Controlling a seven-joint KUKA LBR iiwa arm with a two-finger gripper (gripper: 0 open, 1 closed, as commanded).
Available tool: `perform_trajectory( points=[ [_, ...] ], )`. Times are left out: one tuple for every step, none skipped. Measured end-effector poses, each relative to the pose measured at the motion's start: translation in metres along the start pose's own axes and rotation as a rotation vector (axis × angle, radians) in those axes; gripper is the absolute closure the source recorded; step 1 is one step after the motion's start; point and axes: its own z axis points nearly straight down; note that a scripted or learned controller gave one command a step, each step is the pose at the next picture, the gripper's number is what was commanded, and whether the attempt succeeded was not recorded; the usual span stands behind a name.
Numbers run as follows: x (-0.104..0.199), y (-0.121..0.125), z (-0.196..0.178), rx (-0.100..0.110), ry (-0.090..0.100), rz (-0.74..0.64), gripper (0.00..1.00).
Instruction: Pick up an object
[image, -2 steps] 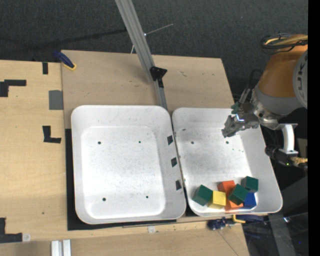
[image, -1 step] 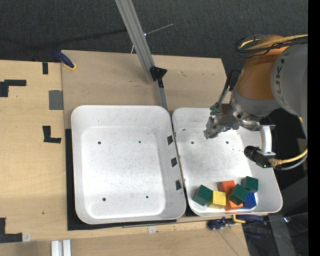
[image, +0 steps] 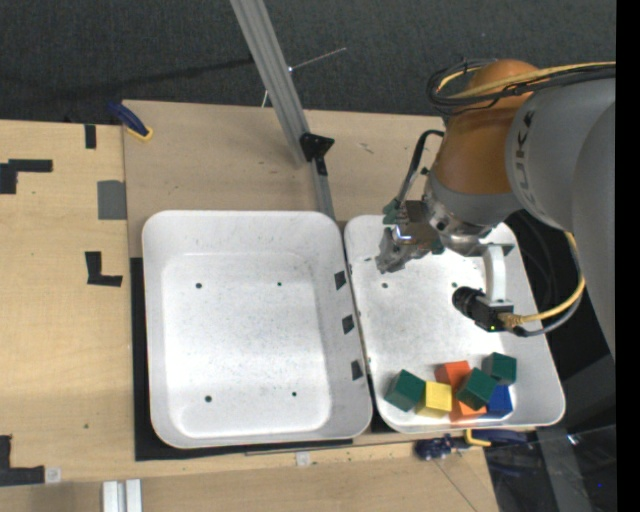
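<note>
Sitting at the near edge of the right bin (image: 540, 345), the blocks (image: 455, 388) huddle together, green, yellow, orange and blue. Further back, the gripper (image: 398, 250) hangs over that bin's far end, well apart from them; open or clenched, cannot tell.

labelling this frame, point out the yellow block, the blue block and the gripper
yellow block (image: 437, 398), camera view, top face
blue block (image: 501, 401), camera view, visible side
gripper (image: 392, 256), camera view, between the fingertips
</note>
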Motion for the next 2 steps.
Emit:
perform_trajectory(
  points=[
    [0.056,-0.001,-0.009,0.000,0.000,-0.001,1.00],
    [0.115,0.000,-0.015,0.001,0.000,-0.001,1.00]
  ],
)
